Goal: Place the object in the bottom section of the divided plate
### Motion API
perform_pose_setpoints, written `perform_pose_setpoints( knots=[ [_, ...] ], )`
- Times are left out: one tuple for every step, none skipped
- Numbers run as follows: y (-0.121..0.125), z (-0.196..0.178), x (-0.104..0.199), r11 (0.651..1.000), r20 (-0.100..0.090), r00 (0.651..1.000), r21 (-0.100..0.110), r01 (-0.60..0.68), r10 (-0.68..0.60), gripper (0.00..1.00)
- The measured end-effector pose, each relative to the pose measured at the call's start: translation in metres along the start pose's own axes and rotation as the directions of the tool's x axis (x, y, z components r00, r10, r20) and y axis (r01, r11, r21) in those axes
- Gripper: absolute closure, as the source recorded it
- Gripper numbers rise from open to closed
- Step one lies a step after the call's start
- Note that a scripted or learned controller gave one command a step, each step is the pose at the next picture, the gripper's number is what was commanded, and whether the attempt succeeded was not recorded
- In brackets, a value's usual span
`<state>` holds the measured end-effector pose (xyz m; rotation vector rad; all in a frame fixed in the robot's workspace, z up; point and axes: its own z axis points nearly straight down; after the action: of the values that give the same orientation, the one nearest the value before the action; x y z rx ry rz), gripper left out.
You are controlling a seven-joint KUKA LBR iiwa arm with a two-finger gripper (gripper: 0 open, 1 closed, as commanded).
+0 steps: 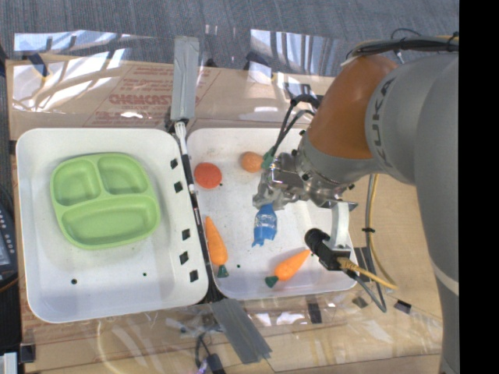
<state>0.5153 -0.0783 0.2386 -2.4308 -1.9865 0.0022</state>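
Near the right bin's (234, 142) middle, the gripper (269, 201) hung over a small blue object (265, 226), its finger spacing impossible to tell; the object looked light, soft and crumpled, likely best pinched across its narrow upper part

place: robotics lab; floor: grey carpet (117, 2)
bench: cardboard (117, 92) under taped plastic film; white bins (31, 209)
arm: KUKA iiwa (390, 115); loose cabling (374, 248)
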Motion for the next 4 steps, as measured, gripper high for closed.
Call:
perform_pose_setpoints(
  knots=[
    [0.044, -0.027, 0.094, 1.0, 0.0, 1.0, 0.001, 0.014, -0.014, 1.0],
    [0.046, -0.137, 0.101, 0.989, 0.001, 0.989, -0.002, 0.146, -0.146, 1.0],
    [0.015, -0.078, 0.034, 0.996, 0.002, 0.996, 0.003, 0.092, -0.092, 1.0],
    [-0.006, -0.029, 0.112, 0.979, 0.002, 0.979, 0.003, 0.205, -0.205, 1.0]
  ],
)
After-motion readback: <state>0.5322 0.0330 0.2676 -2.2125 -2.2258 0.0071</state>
